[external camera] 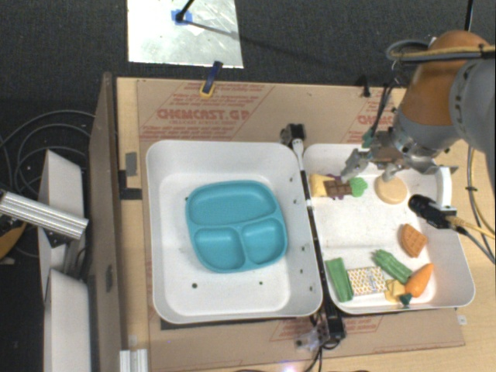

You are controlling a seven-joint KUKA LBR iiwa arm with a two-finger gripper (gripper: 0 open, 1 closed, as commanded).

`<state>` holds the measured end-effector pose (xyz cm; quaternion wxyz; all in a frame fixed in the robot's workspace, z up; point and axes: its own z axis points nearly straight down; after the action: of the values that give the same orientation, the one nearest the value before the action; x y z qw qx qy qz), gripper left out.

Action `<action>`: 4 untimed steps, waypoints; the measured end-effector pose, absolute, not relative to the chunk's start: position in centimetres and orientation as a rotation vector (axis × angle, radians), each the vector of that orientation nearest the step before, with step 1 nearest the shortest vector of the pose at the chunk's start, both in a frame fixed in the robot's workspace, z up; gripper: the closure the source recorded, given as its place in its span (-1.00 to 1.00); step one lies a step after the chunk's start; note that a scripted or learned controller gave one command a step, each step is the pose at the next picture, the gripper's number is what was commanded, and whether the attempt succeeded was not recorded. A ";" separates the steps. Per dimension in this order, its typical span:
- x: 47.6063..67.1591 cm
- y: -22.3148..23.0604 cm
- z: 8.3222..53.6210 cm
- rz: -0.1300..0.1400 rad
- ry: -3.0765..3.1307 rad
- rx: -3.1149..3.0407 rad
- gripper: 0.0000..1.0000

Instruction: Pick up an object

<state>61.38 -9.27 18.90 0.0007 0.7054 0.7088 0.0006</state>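
Note:
My gripper hangs over the back of the right bin, fingers spread open with nothing between them. Just below its left finger lie a small green piece, a brown piece and a yellow block in a row against the bin's back left. A tan round disc rests under its right finger. Toward the front lie an orange waffle-like piece, a carrot, a green pod, a green bar and a patterned cracker.
The left bin holds a blue divided tray. A black clip sits where the two bins meet at the back. The middle of the right bin is bare white floor.

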 end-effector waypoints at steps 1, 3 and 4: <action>62.3 -11.4 10.2 -0.003 2.223 2.223 -1.00; 60.9 -13.8 8.7 0.005 2.218 2.218 -1.00; 54.7 -16.9 8.8 0.009 2.214 2.219 -1.00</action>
<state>54.66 -16.95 8.80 0.0033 0.7079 0.7063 0.0030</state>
